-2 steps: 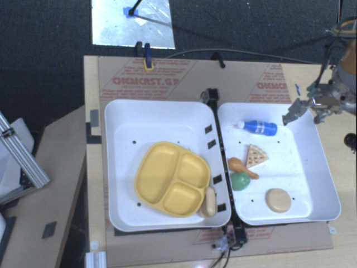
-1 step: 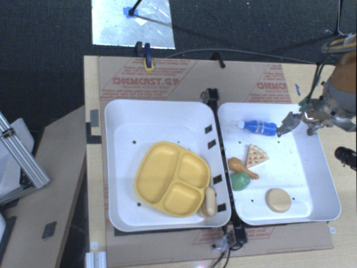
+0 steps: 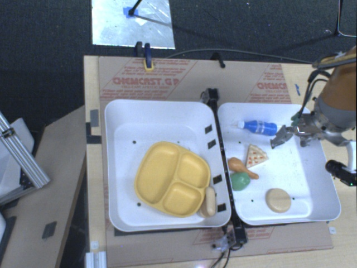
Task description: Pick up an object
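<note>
claw (image 3: 285, 137): above right bin (image 3: 323, 177), fingers apart, holding nothing | blue bottle (image 3: 260, 127): just left of claw, near bin's back wall | pizza slice (image 3: 256, 156), drumstick (image 3: 242, 167), green ball (image 3: 240, 181), round cookie (image 3: 278, 200): same bin | yellow tray (image 3: 173, 178): left bin (image 3: 128, 121)

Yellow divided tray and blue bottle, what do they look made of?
Yellow divided tray: likely moulded plastic, matte with a slight sheen; rounded, seamless compartments. Blue bottle with white cap: probably glossy plastic, judging by the bright highlight along its side, though too small to be sure.
</note>
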Available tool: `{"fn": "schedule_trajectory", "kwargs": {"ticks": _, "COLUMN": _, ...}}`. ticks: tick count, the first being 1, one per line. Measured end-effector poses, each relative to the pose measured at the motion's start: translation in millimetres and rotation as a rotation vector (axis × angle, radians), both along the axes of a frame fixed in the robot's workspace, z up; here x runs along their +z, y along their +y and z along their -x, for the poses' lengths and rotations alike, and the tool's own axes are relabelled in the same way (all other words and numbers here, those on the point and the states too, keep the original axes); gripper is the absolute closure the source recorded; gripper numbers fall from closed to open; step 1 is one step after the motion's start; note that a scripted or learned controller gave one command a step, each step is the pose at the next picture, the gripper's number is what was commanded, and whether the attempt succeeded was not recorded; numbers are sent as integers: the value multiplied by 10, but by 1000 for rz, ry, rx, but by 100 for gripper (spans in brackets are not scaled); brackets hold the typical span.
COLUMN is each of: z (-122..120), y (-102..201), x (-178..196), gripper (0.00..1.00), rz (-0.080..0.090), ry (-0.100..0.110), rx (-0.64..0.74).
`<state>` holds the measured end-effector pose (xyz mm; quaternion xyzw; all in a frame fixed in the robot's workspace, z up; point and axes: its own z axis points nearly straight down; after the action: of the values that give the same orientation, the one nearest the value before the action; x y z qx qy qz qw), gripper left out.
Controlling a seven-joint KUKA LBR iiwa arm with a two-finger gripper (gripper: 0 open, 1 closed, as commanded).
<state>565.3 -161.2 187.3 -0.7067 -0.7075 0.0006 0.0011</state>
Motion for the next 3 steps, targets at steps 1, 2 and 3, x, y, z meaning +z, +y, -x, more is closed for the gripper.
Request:
{"fn": "schedule_trajectory", "kwargs": {"ticks": 1, "z": 89, "y": -58, "x": -524, "gripper": 0, "rz": 0, "ry": 1, "rx": 0}}
{"fn": "schedule_trajectory", "kwargs": {"ticks": 2, "z": 65, "y": -61, "x": -384, "gripper": 100, "rz": 2, "ry": -6, "rx": 2}}
{"fn": "schedule_trajectory", "kwargs": {"ticks": 3, "z": 35, "y": -88, "x": 263, "gripper": 100, "rz": 3, "ry": -11, "rx": 3}}
